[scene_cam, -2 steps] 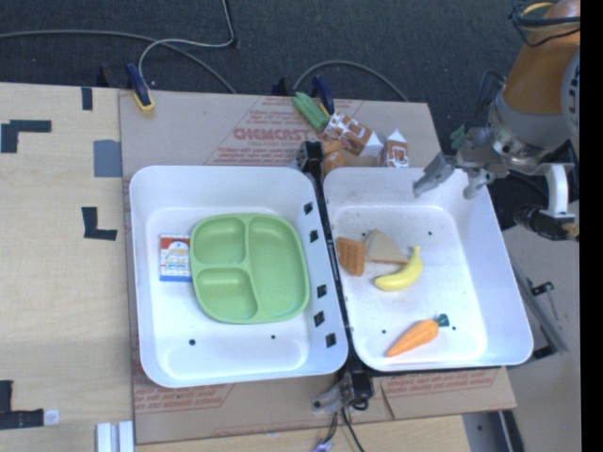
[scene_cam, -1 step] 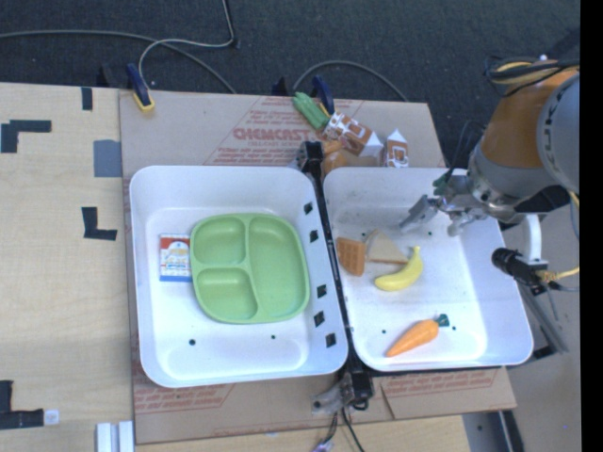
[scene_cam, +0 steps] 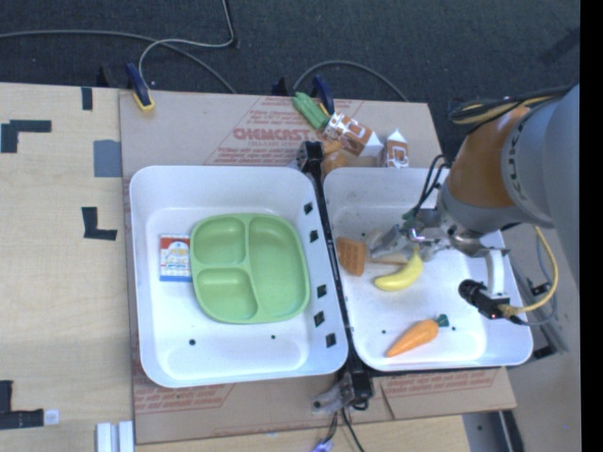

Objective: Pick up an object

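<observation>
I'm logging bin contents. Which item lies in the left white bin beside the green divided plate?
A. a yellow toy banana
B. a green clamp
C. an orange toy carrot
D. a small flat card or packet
D: the small flat card or packet lies against the left edge of the green divided plate in the left white bin.

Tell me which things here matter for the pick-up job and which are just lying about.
For the job: gripper, banana, carrot, orange block, all in the right bin.

Lying about: green divided plate and small card in the left bin; small cartons behind the bins; cables.
</observation>
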`<state>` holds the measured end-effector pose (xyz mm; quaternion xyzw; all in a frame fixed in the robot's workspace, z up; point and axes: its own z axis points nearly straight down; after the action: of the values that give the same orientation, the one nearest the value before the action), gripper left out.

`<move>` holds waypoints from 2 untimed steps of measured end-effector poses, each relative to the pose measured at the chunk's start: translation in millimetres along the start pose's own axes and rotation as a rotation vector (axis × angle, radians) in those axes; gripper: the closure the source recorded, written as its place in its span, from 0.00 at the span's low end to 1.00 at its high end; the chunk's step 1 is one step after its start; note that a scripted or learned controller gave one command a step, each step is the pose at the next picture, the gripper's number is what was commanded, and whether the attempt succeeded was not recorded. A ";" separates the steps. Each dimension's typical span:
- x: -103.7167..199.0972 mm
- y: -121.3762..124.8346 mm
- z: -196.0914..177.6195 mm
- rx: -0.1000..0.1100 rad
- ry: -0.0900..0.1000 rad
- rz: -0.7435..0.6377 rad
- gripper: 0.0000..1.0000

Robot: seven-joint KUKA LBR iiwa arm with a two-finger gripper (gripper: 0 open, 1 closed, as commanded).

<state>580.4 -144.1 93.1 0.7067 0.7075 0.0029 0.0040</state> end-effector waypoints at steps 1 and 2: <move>1.4 1.4 -10.5 -0.003 0.002 -0.001 1.00; 1.4 1.3 -10.2 -0.003 0.002 -0.001 0.00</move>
<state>581.6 -142.6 103.4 0.7064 0.7077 0.0046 0.0042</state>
